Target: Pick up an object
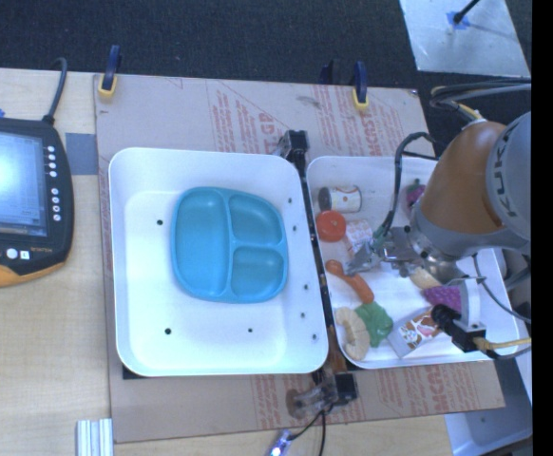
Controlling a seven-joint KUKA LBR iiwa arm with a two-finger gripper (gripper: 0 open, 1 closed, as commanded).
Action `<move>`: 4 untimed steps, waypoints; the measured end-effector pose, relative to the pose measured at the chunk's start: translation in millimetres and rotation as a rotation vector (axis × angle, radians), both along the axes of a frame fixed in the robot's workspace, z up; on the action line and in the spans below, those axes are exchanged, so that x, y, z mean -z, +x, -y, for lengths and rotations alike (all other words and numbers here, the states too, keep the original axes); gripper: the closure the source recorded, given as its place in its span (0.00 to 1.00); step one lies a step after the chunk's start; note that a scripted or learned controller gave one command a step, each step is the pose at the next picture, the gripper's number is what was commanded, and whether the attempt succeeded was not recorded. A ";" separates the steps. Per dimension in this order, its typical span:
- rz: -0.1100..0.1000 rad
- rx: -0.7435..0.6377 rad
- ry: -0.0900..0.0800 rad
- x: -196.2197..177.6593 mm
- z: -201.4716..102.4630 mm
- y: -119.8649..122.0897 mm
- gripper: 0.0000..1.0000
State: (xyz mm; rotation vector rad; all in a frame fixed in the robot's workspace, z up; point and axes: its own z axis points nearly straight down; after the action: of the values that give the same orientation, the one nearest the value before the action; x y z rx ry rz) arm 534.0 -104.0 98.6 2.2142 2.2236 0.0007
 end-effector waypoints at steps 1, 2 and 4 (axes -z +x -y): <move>0.009 0.002 -0.001 2.2 -7.0 -11.9 0.00; 0.007 -0.003 -0.001 -8.0 -7.0 -11.5 1.00; -0.006 0.001 0.003 -94.5 34.1 22.9 1.00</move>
State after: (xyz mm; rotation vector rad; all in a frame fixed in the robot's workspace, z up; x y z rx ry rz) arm 557.0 -138.1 193.1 2.2197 2.2270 -0.0031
